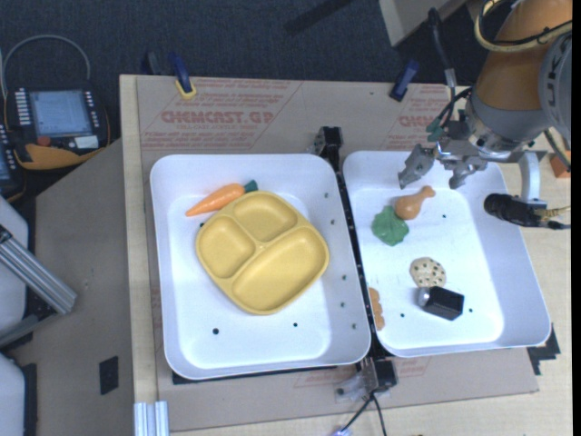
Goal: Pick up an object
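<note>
The right bin holds a tan chicken drumstick, a green broccoli piece, a speckled cookie, a black block and a small orange piece at its left wall. My gripper hovers over the bin's far end, just beyond the drumstick. It is open, with nothing between its fingers.
The left bin holds a yellow divided plate and an orange carrot at its far side. A black clip sits between the bins at the back. The arm comes in from the upper right.
</note>
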